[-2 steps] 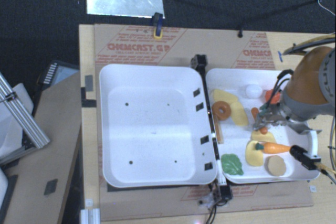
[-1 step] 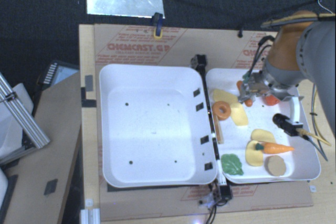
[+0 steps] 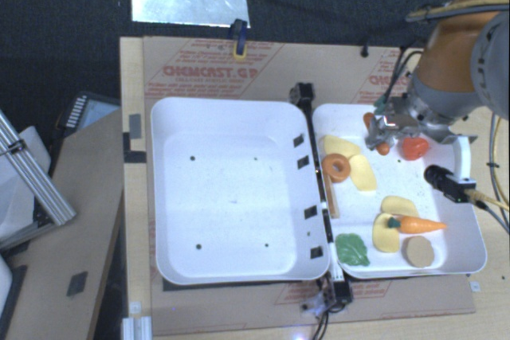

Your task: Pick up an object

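The right bin [image 3: 470, 251] holds several toy foods. Among them are an orange ring [image 3: 336, 167], pale yellow pieces [image 3: 363, 173], a red tomato-like piece [image 3: 414, 148], a carrot [image 3: 421, 225], a green leafy piece [image 3: 351, 249] and a tan disc [image 3: 419, 252]. My gripper [image 3: 380, 134] hangs low over the bin's far part, just left of the red piece. A small orange-red item [image 3: 370, 122] pokes out from behind the gripper head and shows again just below it. The gripper body hides whether that item sits between its tips.
The left bin [image 3: 231, 187] lies beside the right one, with a black hinged divider [image 3: 315, 179] between them. A black fitting [image 3: 446, 182] with a cable sits on the right bin's far-right rim. The grey arm [image 3: 462, 60] crosses in from the upper right.
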Controlling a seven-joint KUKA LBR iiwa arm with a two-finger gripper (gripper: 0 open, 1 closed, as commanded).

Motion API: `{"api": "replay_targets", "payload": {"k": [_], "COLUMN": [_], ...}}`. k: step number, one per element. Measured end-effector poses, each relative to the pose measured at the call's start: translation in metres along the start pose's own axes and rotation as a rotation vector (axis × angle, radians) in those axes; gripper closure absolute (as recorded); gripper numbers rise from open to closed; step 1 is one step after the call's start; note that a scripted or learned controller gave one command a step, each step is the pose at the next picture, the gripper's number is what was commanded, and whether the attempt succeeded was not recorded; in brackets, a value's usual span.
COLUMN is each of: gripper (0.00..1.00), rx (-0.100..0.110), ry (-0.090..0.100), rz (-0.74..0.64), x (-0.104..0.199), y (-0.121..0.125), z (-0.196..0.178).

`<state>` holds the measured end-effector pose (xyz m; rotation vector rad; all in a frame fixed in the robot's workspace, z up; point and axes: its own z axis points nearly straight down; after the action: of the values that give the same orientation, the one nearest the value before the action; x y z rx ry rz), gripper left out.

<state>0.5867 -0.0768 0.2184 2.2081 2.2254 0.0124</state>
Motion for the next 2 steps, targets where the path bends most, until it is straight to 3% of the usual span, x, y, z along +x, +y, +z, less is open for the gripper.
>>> {"api": "replay_targets", "payload": {"k": [1, 2], "gripper": [1.0, 1.0], "rx": [0.011, 0.015], "ry": [0.0, -0.001], "rz": [0.002, 0.012], "x": [0.027, -0.009], "y": [-0.027, -0.104], "z": [0.006, 0.018]}}
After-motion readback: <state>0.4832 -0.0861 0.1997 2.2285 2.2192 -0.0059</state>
